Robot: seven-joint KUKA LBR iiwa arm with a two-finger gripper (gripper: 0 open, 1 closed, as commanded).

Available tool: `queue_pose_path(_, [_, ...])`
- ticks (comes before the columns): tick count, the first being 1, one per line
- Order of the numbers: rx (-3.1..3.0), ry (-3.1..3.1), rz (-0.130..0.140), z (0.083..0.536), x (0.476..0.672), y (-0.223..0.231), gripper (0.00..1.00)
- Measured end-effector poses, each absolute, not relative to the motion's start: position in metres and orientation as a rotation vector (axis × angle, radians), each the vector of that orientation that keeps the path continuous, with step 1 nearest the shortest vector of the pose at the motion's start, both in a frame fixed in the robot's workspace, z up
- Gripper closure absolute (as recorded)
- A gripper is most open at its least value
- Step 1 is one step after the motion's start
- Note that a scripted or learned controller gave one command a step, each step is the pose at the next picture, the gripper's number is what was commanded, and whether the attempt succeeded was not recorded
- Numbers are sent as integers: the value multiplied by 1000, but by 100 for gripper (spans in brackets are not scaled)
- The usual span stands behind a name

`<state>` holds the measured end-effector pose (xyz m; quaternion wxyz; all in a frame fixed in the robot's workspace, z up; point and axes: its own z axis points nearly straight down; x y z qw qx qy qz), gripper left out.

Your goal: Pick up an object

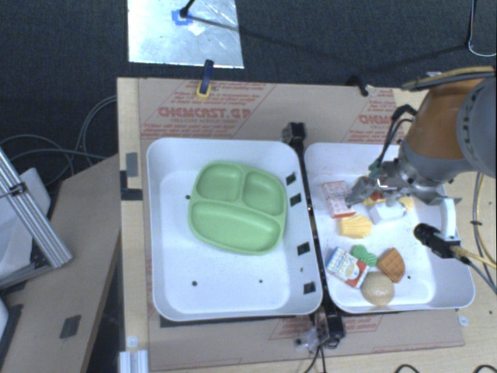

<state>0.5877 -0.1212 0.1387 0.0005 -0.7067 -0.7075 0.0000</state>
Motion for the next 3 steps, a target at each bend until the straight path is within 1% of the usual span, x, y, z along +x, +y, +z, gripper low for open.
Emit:
queue_pose_path(1, [-2233,-2233,-14,109,593,-124,0])
queue_pose_path(2, [-2235,-2237,-18,118,595,-123,100])
queue_pose_path(3, [-2219,-2227,-2,176,587,-124,100])
